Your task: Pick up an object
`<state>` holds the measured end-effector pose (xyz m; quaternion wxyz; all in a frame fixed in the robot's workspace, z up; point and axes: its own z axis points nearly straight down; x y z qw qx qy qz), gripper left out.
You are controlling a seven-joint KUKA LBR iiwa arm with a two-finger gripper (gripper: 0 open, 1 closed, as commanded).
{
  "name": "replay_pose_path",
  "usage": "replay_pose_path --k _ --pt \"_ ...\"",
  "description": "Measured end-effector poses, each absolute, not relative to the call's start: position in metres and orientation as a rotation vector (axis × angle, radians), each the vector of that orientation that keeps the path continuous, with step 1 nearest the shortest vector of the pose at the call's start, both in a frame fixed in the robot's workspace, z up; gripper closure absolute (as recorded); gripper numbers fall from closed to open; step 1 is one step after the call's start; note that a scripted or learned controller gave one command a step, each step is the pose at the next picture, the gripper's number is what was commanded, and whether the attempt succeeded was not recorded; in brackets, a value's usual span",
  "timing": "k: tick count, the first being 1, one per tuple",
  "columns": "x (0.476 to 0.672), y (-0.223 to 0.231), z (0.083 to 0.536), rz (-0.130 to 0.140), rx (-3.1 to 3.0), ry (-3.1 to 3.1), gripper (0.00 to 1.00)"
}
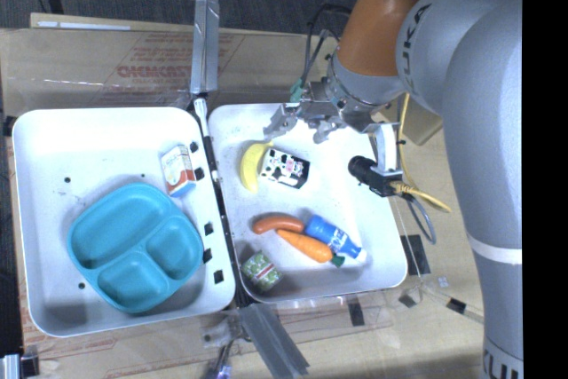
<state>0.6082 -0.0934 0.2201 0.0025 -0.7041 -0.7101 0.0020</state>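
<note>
The right bin (pixel 383 253) holds a yellow banana (pixel 252 165), a small black-and-white box (pixel 286 169), a red sausage (pixel 277 223), an orange carrot (pixel 304 245), a blue-and-white bottle (pixel 335 238) and a green can (pixel 260 271). My gripper (pixel 302 123) hangs over the back of the right bin, just above and behind the banana and the box. Its two fingers are spread apart with nothing between them.
The left bin (pixel 53 138) holds a blue divided tray (pixel 135 246) and a small red-and-white carton (pixel 178 169). A metal divider post (pixel 204 49) rises between the bins at the back. The grey arm (pixel 461 102) fills the right side.
</note>
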Motion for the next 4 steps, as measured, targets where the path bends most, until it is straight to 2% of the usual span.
replay_pose_path --k 1,2,3,4 --pt "0.614 -0.119 0.116 -0.023 -2.142 -2.331 0.0" --pt "0.595 -0.155 0.109 -0.034 -2.154 -2.324 0.0" --pt "0.599 -0.153 0.124 -0.044 -2.15 -2.336 1.0" --pt "0.599 -0.153 0.124 -0.043 -2.15 -2.336 0.0"
